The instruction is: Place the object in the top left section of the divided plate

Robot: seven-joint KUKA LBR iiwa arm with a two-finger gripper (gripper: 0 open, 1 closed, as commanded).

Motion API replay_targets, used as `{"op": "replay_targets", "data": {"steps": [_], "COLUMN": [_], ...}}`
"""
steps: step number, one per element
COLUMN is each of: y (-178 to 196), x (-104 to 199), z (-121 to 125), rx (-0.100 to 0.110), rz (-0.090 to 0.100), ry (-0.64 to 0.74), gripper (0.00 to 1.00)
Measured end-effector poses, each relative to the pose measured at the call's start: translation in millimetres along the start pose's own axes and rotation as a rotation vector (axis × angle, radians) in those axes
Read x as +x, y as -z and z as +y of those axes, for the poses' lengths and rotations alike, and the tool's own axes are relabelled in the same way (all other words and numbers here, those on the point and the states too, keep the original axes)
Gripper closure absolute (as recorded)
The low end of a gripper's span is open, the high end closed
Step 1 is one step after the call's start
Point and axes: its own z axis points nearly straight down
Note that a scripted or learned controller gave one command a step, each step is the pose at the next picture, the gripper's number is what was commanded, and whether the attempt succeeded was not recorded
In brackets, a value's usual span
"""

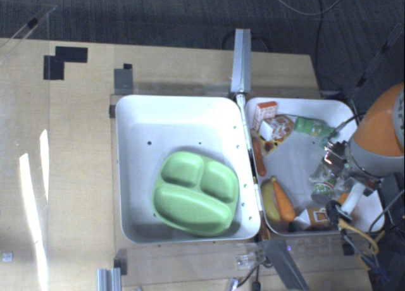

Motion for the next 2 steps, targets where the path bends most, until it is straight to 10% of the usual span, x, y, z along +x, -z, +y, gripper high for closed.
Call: {"op": "replay_targets", "data": {"steps": [1, 2], "y": [93, 169], "x": [71, 92], "z": [-51, 21], "rx": [0.001, 0.000], "rz": [0.001, -0.001], "ry": [0.049, -0.178], "gripper": [1.00, 1.00]}}
